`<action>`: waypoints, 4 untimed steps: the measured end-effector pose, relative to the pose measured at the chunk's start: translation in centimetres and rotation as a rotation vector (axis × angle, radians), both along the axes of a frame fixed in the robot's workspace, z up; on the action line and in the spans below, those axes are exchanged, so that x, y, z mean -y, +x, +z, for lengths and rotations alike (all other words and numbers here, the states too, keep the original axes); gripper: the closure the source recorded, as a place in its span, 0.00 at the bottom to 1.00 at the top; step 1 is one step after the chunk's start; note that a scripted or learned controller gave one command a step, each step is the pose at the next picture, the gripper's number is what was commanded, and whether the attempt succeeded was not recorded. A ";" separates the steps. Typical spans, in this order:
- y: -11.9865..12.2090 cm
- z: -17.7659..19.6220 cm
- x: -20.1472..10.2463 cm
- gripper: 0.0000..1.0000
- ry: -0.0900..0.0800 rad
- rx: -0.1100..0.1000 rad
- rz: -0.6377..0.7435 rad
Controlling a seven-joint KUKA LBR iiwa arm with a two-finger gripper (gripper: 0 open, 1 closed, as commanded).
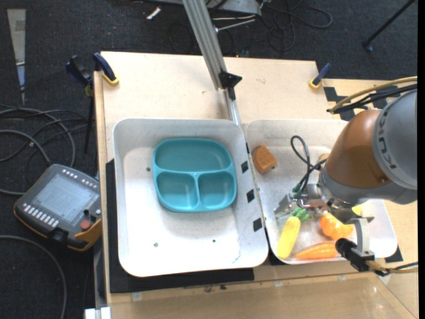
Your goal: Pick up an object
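My gripper (292, 206) is low in the right bin (282, 133), at the end of the grey arm with its orange band (355, 157). It sits right over a small green object (303, 213), and its metal tip hides part of that object. A yellow corn-like piece (287, 237) lies just below the gripper. Next to it are an orange carrot-like piece (317, 250) and another orange object (334, 228). A brown block (263, 159) rests apart from them at the bin's upper left.
The left bin (133, 244) holds a teal divided plate (194, 174). A slanted metal pole (207, 35) comes down to the wall between the bins. A black cable (302, 153) loops over the right bin beside the arm. A pendant (56, 205) lies off the bench at left.
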State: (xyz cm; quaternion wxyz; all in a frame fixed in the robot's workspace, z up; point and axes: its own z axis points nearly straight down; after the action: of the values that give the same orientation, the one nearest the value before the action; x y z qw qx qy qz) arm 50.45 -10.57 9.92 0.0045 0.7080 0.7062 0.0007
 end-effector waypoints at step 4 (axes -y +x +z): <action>-0.4 11.3 1.8 1.00 0.004 -0.002 0.004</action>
State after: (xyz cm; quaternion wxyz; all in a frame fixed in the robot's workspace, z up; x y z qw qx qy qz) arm 50.06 -12.34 21.21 0.0025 0.7066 0.7076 0.0012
